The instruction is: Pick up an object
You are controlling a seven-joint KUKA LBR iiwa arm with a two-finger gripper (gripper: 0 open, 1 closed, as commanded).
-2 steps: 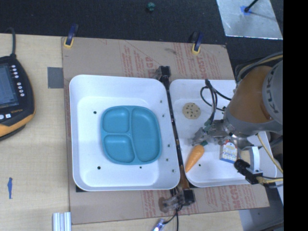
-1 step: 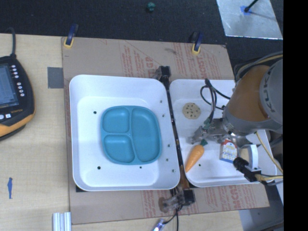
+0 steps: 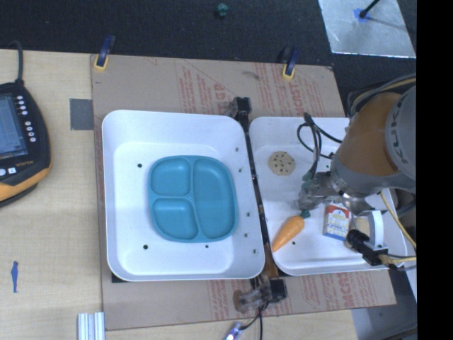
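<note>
Wooden bench (image 3: 49, 225): cardboard sheet (image 3: 212, 83), two white bins (image 3: 120, 190), probably teach pendant (image 3: 18, 144).

An orange-edged pendant (image 3: 18, 144) rests left of clamped cardboard (image 3: 177, 83).

The arm (image 3: 379, 144) is grey with a broad orange band above the wrist. Black cables (image 3: 311, 137) loop beside it.

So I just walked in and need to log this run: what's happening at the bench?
The grey arm has its gripper low in the right bin, just above the green top of a toy carrot lying near the front left. Nothing shows between its fingers. A cookie and a small carton lie in the same bin. The left bin holds a blue divided plate.
</note>
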